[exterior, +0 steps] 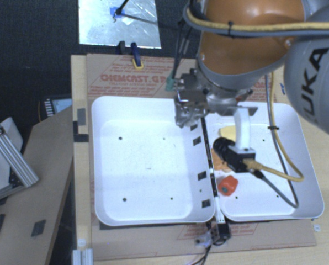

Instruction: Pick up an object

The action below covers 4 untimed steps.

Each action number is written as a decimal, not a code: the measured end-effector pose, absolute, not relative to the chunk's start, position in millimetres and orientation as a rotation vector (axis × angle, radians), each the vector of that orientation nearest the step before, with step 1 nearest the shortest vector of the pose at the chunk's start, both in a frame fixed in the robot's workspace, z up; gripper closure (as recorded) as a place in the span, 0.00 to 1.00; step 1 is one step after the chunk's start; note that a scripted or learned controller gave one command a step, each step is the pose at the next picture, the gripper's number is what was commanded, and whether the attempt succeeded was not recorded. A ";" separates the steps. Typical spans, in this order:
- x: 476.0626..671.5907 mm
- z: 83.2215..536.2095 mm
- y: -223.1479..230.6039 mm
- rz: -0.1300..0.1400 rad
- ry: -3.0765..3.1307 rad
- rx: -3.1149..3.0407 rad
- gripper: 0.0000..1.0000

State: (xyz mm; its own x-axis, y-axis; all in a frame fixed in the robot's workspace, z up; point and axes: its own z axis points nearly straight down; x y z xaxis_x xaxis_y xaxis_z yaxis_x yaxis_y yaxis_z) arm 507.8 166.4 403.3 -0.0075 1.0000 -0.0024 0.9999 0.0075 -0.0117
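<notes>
Looming closest to the lens, the arm reaches over the right bin. Its hand hangs at the far right corner of the left bin; spread or pressed together, I cannot tell. A red-orange object lies in the right bin beside the divider, with a yellow piece farther back.

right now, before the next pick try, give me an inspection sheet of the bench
surface: left bin and right bin, white, side by side on cardboard
job's things: red-orange piece and yellow piece, both in the right bin
clutter: nothing seen
grippers: pincer over the left bin's far right corner, beside the shared wall
cables: thin wires at the front edge below the seam
surroundings: foil sheet behind; aluminium rail at left
</notes>
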 end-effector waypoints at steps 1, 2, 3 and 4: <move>488.0 477.7 39.8 -0.012 -2.215 -2.241 1.00; 486.3 421.8 114.2 0.001 -2.231 -2.208 1.00; 486.4 535.0 160.9 -0.023 -2.235 -2.215 1.00; 485.0 418.6 221.3 0.014 -2.229 -2.207 1.00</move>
